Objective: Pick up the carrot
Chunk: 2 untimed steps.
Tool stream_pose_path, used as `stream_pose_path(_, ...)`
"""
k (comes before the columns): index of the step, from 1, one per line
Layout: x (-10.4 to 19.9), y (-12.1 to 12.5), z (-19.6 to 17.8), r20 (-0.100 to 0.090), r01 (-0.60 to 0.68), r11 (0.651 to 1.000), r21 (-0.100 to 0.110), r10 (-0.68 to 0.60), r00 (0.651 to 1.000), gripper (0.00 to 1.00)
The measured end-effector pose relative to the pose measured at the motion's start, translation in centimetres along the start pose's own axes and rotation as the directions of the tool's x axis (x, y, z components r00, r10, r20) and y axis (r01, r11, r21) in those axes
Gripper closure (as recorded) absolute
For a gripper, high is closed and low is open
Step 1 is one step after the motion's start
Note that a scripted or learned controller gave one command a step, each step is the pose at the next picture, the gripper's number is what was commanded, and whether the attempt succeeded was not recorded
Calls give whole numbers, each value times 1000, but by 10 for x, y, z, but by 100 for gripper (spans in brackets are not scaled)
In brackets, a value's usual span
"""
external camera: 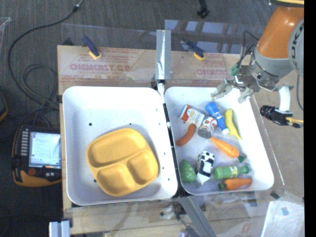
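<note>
yellow tray (122,162) | banana (232,124) | green bottle (230,172) | sausage (186,135)

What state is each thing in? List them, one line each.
hand: open, holding nothing, above the right bin's far edge
carrot: lying loose in the right bin, untouched
second carrot: lying at the near wall
green bottle: on its side
banana: lying flat
can: tipped over
yellow tray: upright in the left bin

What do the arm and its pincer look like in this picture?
The arm has a rounded orange shell above a grey wrist ring. Its pincer is pale grey metal with thin splayed prongs and a small green mark near its base. A dark cable runs along the wrist.
</note>
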State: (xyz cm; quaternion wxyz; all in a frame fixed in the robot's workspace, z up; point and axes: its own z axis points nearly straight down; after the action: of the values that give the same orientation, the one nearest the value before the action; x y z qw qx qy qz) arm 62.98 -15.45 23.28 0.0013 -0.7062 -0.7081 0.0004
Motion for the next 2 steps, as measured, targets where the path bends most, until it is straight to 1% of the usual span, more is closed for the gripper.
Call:
stream_pose_path(1, 10, -41, 135, 0, 191, 982, -2, -191, 982, 0)
stream_pose_path(2, -44, -94, 142, 9, 96, 995, -15, -96, 995, 0)
